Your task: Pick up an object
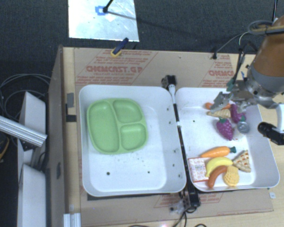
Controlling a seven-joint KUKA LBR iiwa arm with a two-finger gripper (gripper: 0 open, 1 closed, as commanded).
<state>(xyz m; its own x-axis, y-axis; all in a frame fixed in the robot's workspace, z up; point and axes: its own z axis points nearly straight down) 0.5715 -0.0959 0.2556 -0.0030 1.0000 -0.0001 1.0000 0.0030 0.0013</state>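
Gripper (234, 103) hangs low at the right bin's (194, 126) far edge, over a purple grape bunch (225, 128) and a wedge-shaped piece (219, 111); whether its fingers grip anything cannot be told. Carrot (217, 151), banana (217, 163) and pizza slice (242, 161) crowd the near edge. The bin's left half lies bare.

The pincer (234, 103) hangs over toy food, perhaps touching purple grapes (225, 128).
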